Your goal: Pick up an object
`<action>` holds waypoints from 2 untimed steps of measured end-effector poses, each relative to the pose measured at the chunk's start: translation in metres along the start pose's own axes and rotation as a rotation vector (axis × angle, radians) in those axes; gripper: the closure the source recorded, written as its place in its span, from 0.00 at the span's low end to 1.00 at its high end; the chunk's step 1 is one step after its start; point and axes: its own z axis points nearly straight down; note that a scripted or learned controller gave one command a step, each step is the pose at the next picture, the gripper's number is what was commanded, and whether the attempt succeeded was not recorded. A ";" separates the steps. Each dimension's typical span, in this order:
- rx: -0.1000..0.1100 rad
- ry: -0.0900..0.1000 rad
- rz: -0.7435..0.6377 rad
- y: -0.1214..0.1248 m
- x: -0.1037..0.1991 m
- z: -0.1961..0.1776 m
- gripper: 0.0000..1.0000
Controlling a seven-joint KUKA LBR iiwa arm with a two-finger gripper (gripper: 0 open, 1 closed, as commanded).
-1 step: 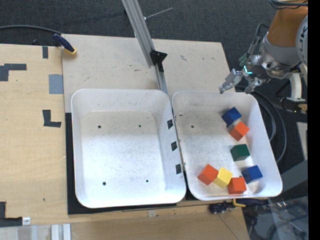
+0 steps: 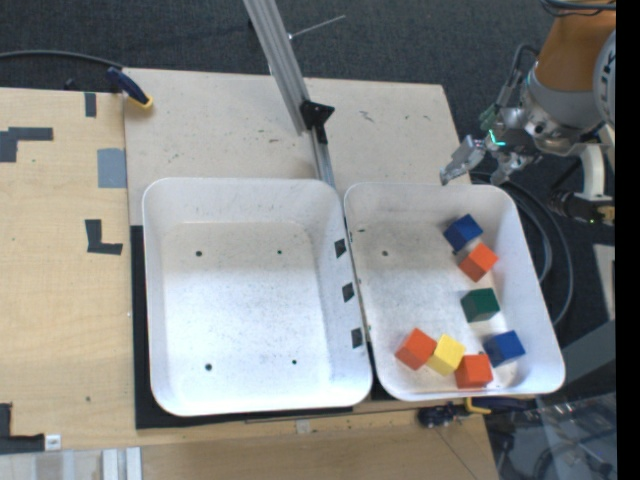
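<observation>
Claw over the far right corner of the right bin, blocks untouched.

Worktop point(image 2: 230, 118) carried two white bins side by side. Left bin point(image 2: 160, 268) sat beside the right bin point(image 2: 400, 228), rims touching along the middle. In the right bin, near corner: orange block point(image 2: 416, 349) touching a yellow block point(image 2: 447, 353), then a second orange block point(image 2: 474, 370) and a blue block point(image 2: 505, 347) against the right wall. Farther back along that wall: a blue block point(image 2: 463, 232) next to an orange block point(image 2: 479, 260), and a green block point(image 2: 480, 303) between the two groups. Claw point(image 2: 470, 160) hung above the bin's far rim, well apart from every block, nothing seen in it; fingers apart or together, cannot tell.
</observation>
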 end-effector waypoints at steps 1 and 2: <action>0.004 0.001 0.000 -0.004 0.004 0.044 0.00; 0.005 0.002 0.000 -0.001 0.014 0.097 0.00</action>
